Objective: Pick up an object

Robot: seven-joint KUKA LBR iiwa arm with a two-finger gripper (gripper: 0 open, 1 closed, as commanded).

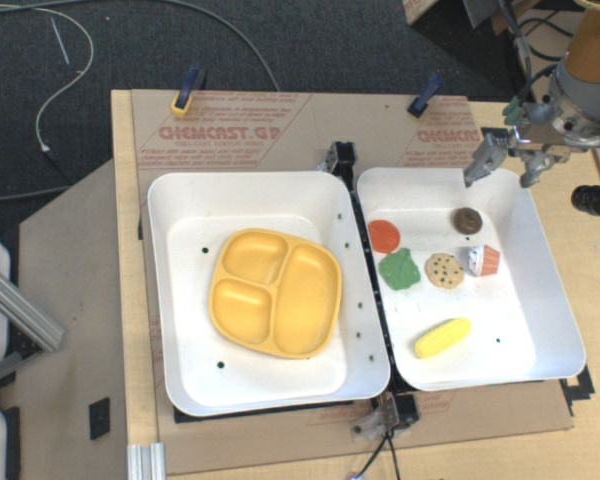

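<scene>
My pincer point(505, 168) hangs open, holding nothing, over the right bin's point(550, 298) far rim; my arm point(590, 58) is cut off by the frame's edge (top right).

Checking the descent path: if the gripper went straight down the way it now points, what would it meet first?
Probably the right bin's bare floor near its upper rim, above the brown cookie; the gripper hangs open, though depth is unclear.

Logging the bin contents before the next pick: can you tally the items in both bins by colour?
Yellow: 2, the divided plate in the left bin and the corn-like piece
Red-orange: 1, the round disc
Green: 1, the leafy piece
Brown: 1, the dark round piece
Tan: 1, the cookie
White and orange: 1, the small cup-like piece
Total: 7
</scene>
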